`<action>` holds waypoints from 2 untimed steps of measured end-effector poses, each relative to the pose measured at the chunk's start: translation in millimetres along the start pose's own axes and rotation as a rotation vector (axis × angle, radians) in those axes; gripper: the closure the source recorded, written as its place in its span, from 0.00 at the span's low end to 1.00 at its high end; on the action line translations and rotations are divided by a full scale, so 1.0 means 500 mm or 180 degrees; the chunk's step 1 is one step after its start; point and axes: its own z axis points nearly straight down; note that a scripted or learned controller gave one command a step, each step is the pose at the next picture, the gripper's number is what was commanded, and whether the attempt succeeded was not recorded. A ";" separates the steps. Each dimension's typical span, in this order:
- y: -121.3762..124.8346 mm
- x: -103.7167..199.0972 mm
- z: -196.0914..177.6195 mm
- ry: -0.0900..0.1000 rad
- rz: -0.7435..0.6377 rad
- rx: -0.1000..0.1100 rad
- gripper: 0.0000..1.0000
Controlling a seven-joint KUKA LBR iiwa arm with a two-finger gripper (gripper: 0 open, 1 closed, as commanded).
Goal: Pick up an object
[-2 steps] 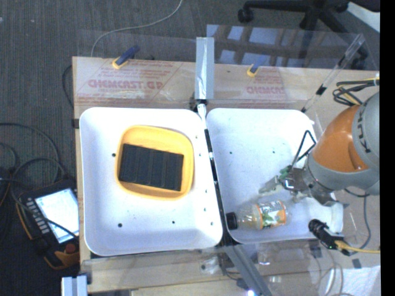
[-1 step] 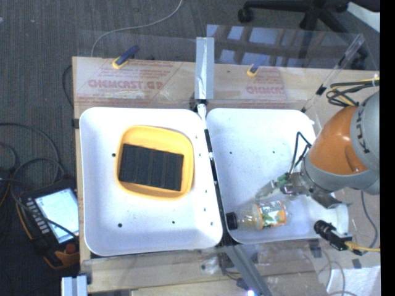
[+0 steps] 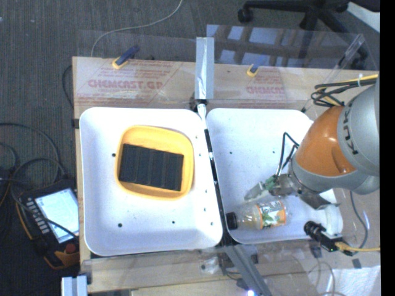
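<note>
A clear plastic bottle (image 3: pixel 262 216) with a black cap and an orange-green label lies on its side near the front edge of the right bin (image 3: pixel 247 140), cap pointing left. My gripper (image 3: pixel 264 189) hangs low in that bin, just behind and above the bottle's middle. In the left bin (image 3: pixel 99 214) rests a yellow dish (image 3: pixel 131 135), and a black ridged block (image 3: pixel 152 167) lies inside it.
The grey and orange arm (image 3: pixel 336 150) covers the right bin's right side. A raised divider (image 3: pixel 210 159) separates the two bins. The back half of the right bin is bare white floor. Beyond the bins runs a wooden bench edge (image 3: pixel 142 82).
</note>
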 end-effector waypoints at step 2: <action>-0.004 -0.005 0.002 0.0047 -0.0082 0.0027 0.00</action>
